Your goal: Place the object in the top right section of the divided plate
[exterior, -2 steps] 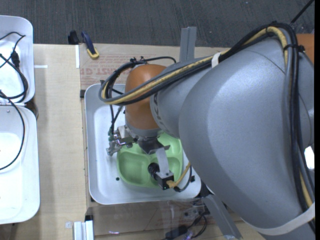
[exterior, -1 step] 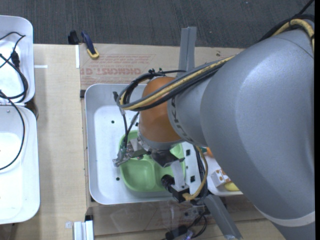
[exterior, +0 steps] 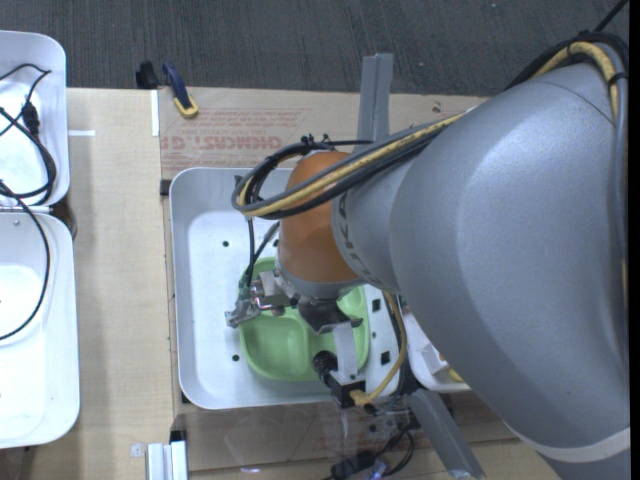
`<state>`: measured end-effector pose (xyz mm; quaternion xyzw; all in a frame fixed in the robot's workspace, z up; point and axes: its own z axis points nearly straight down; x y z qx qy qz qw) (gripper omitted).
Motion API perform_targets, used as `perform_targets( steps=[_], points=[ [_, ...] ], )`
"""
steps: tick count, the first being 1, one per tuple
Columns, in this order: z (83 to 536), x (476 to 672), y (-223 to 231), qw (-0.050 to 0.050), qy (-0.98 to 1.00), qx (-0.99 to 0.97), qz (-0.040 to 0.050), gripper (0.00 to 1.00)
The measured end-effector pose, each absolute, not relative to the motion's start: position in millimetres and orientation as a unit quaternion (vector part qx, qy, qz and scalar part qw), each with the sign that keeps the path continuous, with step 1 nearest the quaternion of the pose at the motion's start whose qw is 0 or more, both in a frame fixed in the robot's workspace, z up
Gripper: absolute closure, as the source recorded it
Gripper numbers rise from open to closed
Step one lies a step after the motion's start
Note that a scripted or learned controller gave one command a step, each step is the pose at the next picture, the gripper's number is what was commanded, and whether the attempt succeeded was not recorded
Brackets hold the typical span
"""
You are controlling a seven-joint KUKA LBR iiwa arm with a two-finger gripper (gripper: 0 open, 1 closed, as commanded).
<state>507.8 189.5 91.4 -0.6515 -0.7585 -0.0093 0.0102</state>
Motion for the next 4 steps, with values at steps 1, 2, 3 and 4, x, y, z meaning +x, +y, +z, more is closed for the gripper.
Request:
perform_targets(
  steps=[1,2,3,4],
  points=[
    [92.4,507.7,192.1,0.012,-0.72,-0.693,-0.0105,0.0],
    [94.2,488.5,225.7,-0.011,-0.633,-0.774,-0.012,0.0],
    [100.3,490.4,230.6,-0.01,-0.637,-0.771,-0.0148,1.0],
    [92.6,648.4,211.6,0.0,-0.604,-0.797,-0.0009,1.0]
  ],
)
